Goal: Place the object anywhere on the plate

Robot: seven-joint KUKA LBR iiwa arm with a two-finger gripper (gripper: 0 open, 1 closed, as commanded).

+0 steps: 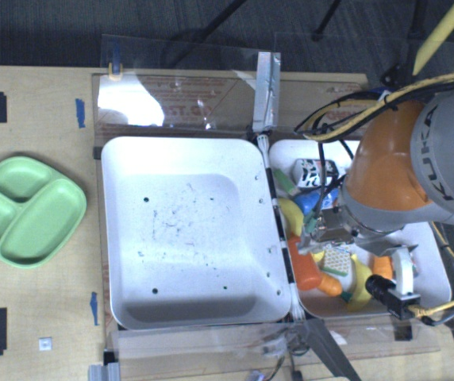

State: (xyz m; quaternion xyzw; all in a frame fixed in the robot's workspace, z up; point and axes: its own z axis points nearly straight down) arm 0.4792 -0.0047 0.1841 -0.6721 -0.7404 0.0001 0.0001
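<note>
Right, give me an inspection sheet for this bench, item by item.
Surface: wooden bench bearing two white bins; left bin scuffed.
Job's things: green divided plate on the bench, left of the bins.
Clutter: right bin holds a heap of toys, among them a banana and an orange piece.
Grippers: pincer low over the heap; grasp unclear.
Cables: yellow and black cables loop over the arm.
Surroundings: clear panel behind the bins.

Fixed overhead camera, slanted down over both bins
</note>
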